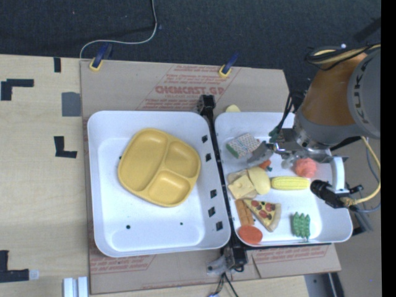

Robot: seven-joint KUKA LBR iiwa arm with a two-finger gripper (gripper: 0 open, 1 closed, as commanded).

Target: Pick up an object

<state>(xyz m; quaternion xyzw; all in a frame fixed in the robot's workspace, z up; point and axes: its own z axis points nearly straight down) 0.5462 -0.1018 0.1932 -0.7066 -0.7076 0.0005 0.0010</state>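
Observation:
My gripper [275,156] hangs over the middle of the right bin [322,235], with the grey and orange arm behind it at the right. Its fingers stand apart, open, with nothing between them. One dark fingertip [258,157] lies just right of a grey-green checkered piece [242,145]. A small orange bit [266,164] sits under the gripper. A red-orange tomato-like piece [305,167] lies just to its right, and a yellow corn cob [289,182] just below. A pale yellow lump [251,180] rests below-left of it.
The front of the right bin holds a pizza slice [265,211], an orange stick [244,211], a red disc [250,233] and a green piece [301,224]. A yellow item [232,109] sits on its back rim. The left bin [102,228] holds a yellow divided plate [159,166].

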